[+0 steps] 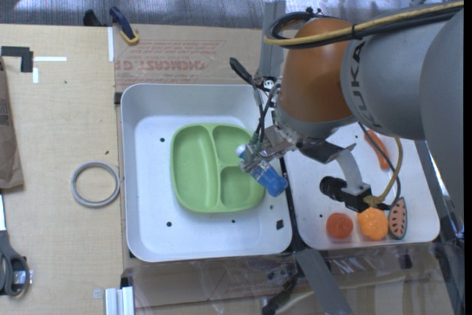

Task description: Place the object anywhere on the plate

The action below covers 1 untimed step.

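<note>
end effector [259, 153]: over the right rim of the green plate, closed on a small blue object
blue object [270, 179]: held between the fingers, hanging just below them, long axis slanting down to the right
green plate [198, 173]: three-part, in the left white bin [147, 232]
key relation: the object overhangs the plate's right edge; the plate's open compartments lie to its left
next move, likely: shift left, then release

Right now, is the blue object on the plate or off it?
Partly over it: the blue object overlaps the green plate's right rim, below the gripper. Contact cannot tell.
</note>
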Available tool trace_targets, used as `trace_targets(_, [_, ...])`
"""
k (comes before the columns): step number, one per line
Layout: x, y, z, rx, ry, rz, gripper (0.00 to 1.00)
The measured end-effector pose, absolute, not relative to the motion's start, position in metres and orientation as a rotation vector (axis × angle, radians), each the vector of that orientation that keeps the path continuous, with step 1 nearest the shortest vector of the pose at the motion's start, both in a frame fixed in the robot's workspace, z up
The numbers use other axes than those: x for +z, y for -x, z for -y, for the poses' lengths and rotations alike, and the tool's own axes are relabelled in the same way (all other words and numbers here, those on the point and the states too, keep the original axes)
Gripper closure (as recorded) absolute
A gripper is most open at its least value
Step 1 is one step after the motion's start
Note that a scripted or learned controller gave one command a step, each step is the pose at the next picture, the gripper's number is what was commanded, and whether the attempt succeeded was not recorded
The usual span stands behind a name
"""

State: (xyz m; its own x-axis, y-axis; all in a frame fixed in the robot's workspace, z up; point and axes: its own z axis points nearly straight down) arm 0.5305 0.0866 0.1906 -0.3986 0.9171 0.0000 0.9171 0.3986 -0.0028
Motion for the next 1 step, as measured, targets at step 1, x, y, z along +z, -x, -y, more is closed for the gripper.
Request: trace_targets(1, [0.1905,-0.5306,-0.0862,0.004,1.723,2.626,0.0])
